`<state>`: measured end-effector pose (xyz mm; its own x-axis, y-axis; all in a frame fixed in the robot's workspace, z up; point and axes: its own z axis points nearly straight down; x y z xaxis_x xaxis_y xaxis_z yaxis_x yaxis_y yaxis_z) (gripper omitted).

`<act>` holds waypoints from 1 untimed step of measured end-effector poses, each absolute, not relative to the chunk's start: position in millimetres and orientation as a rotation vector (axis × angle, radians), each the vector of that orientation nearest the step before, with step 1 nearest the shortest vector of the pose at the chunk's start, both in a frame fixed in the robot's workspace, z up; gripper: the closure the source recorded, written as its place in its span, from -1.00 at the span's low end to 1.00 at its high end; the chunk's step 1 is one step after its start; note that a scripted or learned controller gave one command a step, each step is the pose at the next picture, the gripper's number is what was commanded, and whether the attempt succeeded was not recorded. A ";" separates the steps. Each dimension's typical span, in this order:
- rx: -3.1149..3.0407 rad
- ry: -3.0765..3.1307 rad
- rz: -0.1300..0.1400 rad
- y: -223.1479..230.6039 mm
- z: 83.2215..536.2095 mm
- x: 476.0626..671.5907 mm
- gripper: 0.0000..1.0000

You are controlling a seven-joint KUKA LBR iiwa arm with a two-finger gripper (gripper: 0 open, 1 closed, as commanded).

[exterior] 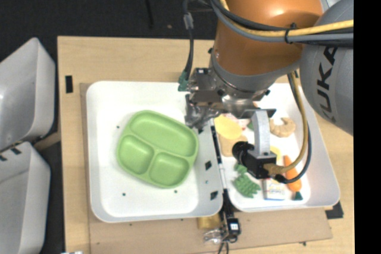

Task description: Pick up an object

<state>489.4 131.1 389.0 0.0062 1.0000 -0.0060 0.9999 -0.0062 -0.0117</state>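
Closest to me, the front edge of the wooden table (pixel 71 56) carries a small brass-coloured fitting (pixel 208 223) just in front of the spot where the 2 bins meet. In the near part of the right bin (pixel 324 181) I see a small white-and-blue pack (pixel 274 190) lying flat, a green toothed piece (pixel 245 183) just to its left, and an orange carrot-shaped piece (pixel 292 180) just to its right. Across the shared rims, the left bin (pixel 107 104) holds 1 thing, a green plate (pixel 158 150) with 3 compartments. It lies flat and turned at an angle, with its right edge near the divider. Further back in the right bin, a pale yellow piece (pixel 228 127) sits close to the divider, and a beige shrimp-shaped piece (pixel 283 126) lies to its right, apart from it. The arm (pixel 268 15) comes in from the right and hangs over this far part of the right bin, its orange band covering the bin's back corner. The jaws sit below that band, over the divider between the bins, just beside the plate's far right edge and next to the yellow piece. From my feed I cannot tell whether the jaws are apart or together, and I see nothing between them. Every object I can see rests in its bin. Off the table's left edge stand 2 white housings (pixel 21 98).
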 end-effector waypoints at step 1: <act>-2.217 -2.226 0.007 134.5 404.1 491.6 1.00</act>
<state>491.6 134.5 404.1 -0.0039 1.0000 -0.0028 1.0000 0.0039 -0.0031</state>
